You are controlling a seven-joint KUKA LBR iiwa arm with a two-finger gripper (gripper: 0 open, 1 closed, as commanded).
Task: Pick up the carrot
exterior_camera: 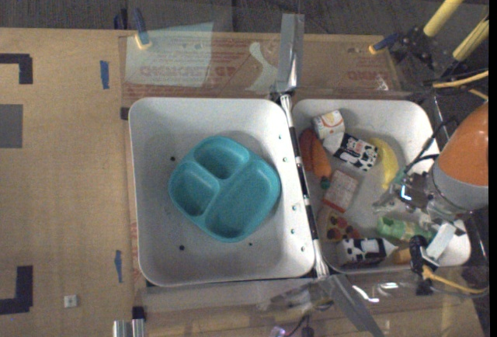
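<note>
Nearest you, at about 4 o'clock in the camera view, the gripper [405,207] sits low over the right bin [415,119], beneath the arm [466,161] with its orange band; whether the hand is released or clenched you cannot tell, since the wrist and cabling hide the tips. Just below it lie a green item [397,230] and a black-and-white carton [363,249], and a small orange piece [401,255] sits at the bin's lower edge, so a blind close here would likely trap the wrong thing. Your carrot [319,160] is well apart from the gripper, at roughly 9 o'clock from it, lying along the bin's left wall beside a reddish piece [308,144]. That wall is the main hazard: a finger could land on the rim or divider rather than alongside the carrot, and the neighbour could get pinched with it. A cow-patterned carton [356,151] and a banana [386,159] lie between you and it, so a low traverse could shove them. Farther off, at 9 o'clock, the left bin [155,126] holds a teal divided plate [225,186].
</note>
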